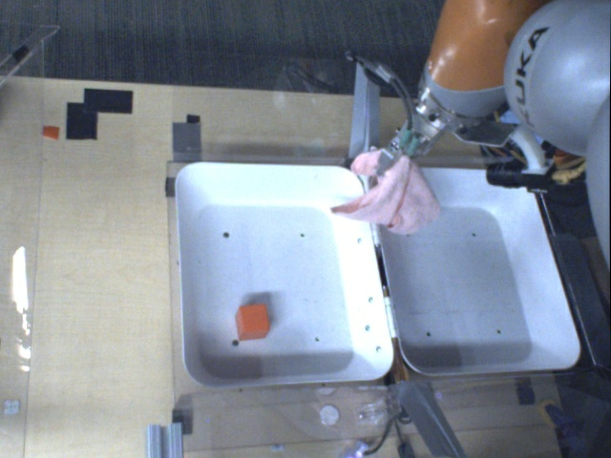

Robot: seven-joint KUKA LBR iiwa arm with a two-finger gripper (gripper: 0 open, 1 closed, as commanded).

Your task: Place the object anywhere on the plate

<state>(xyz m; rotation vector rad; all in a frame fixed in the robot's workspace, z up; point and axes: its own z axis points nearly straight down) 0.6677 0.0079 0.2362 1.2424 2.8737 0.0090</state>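
Observation:
A pink cloth hangs from my gripper, which is shut on its top edge. The cloth dangles in the air above the seam between the two white bins, over the back corner of the left bin and the right bin. An orange block lies on the floor of the left bin near its front. I see no plate apart from the bins themselves.
A grey upright post stands just behind the bins, close to the left of the gripper. Black blocks and a small orange piece lie on the bench at far left.

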